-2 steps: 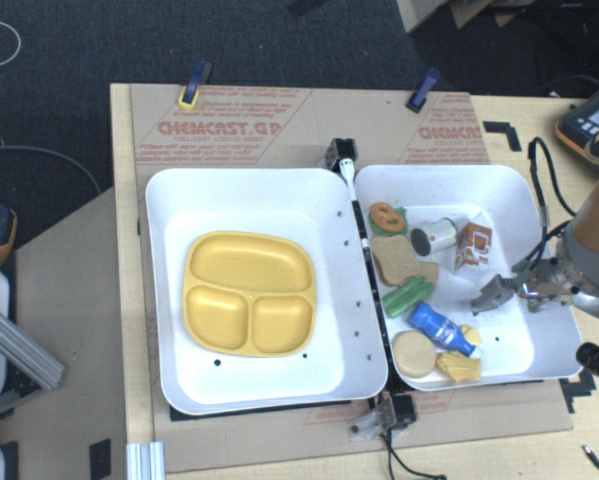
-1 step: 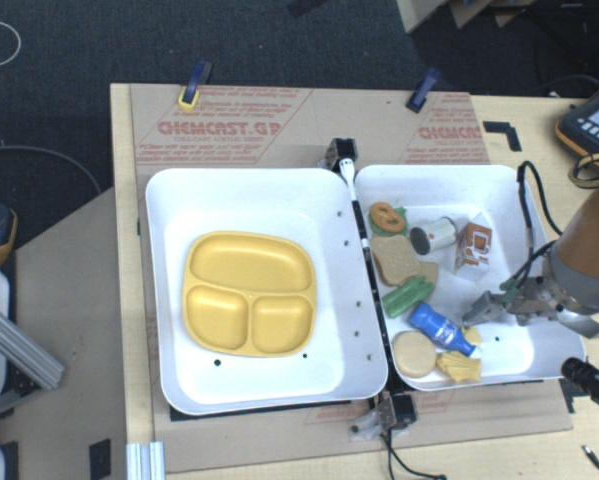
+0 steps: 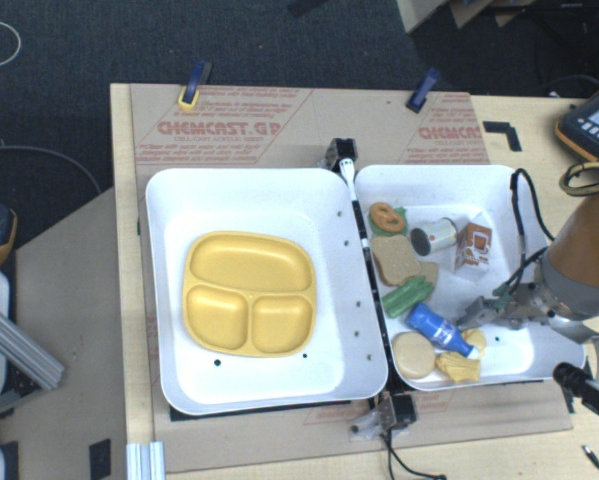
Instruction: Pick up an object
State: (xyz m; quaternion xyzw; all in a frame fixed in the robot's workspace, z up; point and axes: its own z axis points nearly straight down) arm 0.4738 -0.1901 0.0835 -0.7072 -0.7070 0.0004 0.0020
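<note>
Reaching in from the right: the grey two-finger gripper (image 3: 482, 311) sits low inside the right-hand shallow white bin (image 3: 499, 183), its tip just beside the clutter.
Gripper state: cannot tell; the tip is small and dark against the bin floor, and nothing is visibly caught in it.
Nearest candidate: a blue plastic tube with a white cap (image 3: 440, 331) lies slanted just left of the tip, likely the object being approached, since the tool points toward it.
Around the tube: a green pickle-shaped toy (image 3: 407, 296) above it, a round tan disc (image 3: 413, 355) below left, a crumpled yellow piece (image 3: 459, 368) at the lower wall.
Further up the bin: a brown bread-slice toy (image 3: 399, 261), a small pretzel-like ring (image 3: 386, 217), a silver can on its side (image 3: 435, 235), a small brown-and-white carton (image 3: 474, 247).
Why clustered: the items crowd the bin's left half, leaving bare floor on the right where the arm (image 3: 577, 268) can descend.
Left-hand white bin (image 3: 169, 268): holds a yellow three-compartment plastic plate (image 3: 249, 293), well apart from the tool.
Risk: neighbours touch the tube, so a closing grasp may nudge or snag them.
</note>
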